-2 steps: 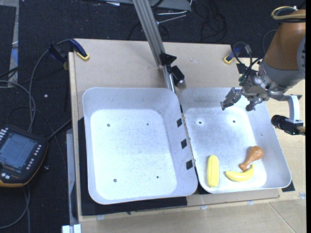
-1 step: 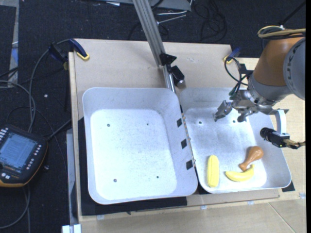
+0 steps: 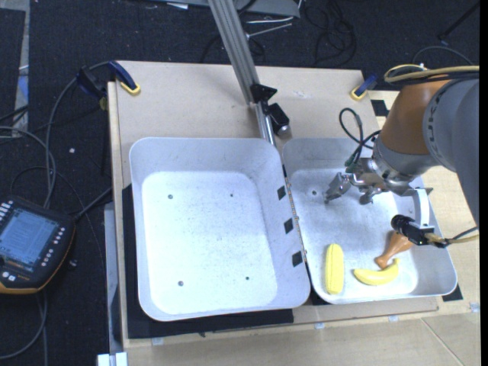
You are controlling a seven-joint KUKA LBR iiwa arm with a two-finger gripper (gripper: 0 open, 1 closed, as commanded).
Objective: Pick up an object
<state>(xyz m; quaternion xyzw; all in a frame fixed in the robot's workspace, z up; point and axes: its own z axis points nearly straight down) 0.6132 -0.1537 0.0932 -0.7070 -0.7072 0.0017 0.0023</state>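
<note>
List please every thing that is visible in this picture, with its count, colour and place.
corn cob: 1, yellow, right bin, near front wall
banana: 1, yellow, right bin, front right corner
orange-brown object: 1, right bin, just behind the banana; kind unclear
bins: 2, white, side by side on the bench
pendant: 1, orange-edged with screen, floor at left
clamps: 2, yellow and blue, bench's back corners
gripper: 1, grey metal, over the right bin, fingers spread, holding nothing

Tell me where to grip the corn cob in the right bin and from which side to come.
Grip the corn cob across its middle, coming straight down from above. It lies flat on the floor of the right bin with its long axis running near to far, so the fingers should probably close on its left and right flanks. The banana lies to its right, apart from it, which likely leaves room.
</note>
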